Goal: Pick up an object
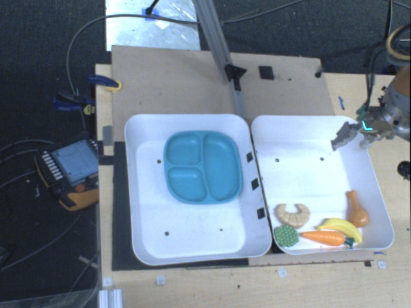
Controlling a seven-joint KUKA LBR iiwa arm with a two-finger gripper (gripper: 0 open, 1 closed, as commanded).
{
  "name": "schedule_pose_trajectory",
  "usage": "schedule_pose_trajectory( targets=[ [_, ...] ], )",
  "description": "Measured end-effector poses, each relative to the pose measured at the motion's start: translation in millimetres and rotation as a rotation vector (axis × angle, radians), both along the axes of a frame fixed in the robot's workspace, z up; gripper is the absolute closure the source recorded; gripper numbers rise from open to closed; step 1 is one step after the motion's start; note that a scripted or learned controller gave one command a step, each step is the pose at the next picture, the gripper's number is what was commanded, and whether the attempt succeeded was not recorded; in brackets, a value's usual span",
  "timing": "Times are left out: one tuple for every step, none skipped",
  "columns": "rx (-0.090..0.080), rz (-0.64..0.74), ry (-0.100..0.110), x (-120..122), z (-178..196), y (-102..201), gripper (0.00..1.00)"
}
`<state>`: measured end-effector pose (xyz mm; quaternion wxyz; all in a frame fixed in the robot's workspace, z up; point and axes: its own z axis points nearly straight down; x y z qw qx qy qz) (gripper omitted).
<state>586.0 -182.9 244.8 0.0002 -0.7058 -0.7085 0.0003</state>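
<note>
**Gripper hangs over the right bin's upper right rim, toys clustered at the lower edge**

The grey two-finger gripper (349,138) enters from the right of the frame and sits over the upper right rim of the right-hand shallow white plastic bin (308,140). Its fingers are too small and dark here to tell whether they are spread or closed, and nothing can be seen between them.

The objects to pick lie well apart from the gripper, gathered along the lower right part of that bin. A tan croissant-shaped toy (293,215) lies nearest the centre divide. Just below it, at the bin's lower left corner, is a round green bumpy toy (286,236). To the right of that lies an orange carrot-shaped toy (323,238), stretched along the lower edge, with a yellow banana-shaped toy (341,227) touching it from above. An orange-brown pear- or gourd-shaped toy (356,210) lies near the right wall, just above the banana.

The left-hand shallow white bin (144,223) holds a blue plastic divided plate (203,167) with three compartments, in its upper middle.
</note>
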Motion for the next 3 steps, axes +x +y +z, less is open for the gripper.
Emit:
schedule_pose_trajectory(
  targets=[
    [-0.001, 0.0, -0.002, 0.6, 0.9, 0.0, 0.0],
    [-0.001, -0.001, -0.001, 9.1, -43.9, -1.3, 0.0],
    [0.0, -0.001, 0.0, 13.7, -86.4, -1.5, 0.0]
  ],
)
